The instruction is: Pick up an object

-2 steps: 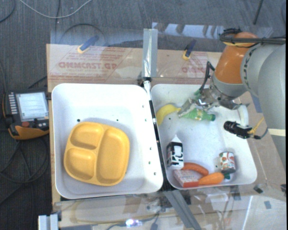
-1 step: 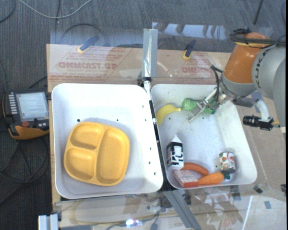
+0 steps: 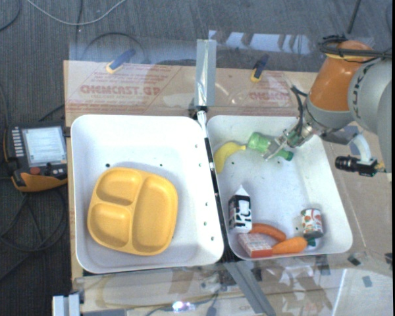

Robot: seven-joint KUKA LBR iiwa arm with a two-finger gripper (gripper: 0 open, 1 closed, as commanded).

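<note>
While the grey arm reaches in from the right, its gripper point(image 3: 281, 147) sits low in the far end of the right bin point(image 3: 336, 209), fingertips against a green bottle point(image 3: 260, 141) lying on its side; whether the fingers are closed around it cannot be told from this slant. A yellow banana-like piece point(image 3: 226, 153) lies just beside the bottle by the bins' shared wall. Nearer the camera cluster a small black-and-white bottle point(image 3: 239, 211), a carrot point(image 3: 289, 245), a red box point(image 3: 256, 243) and a small can point(image 3: 311, 222). The left bin point(image 3: 85, 143) holds a yellow divided plate point(image 3: 133, 210), well apart from the reach.
</note>
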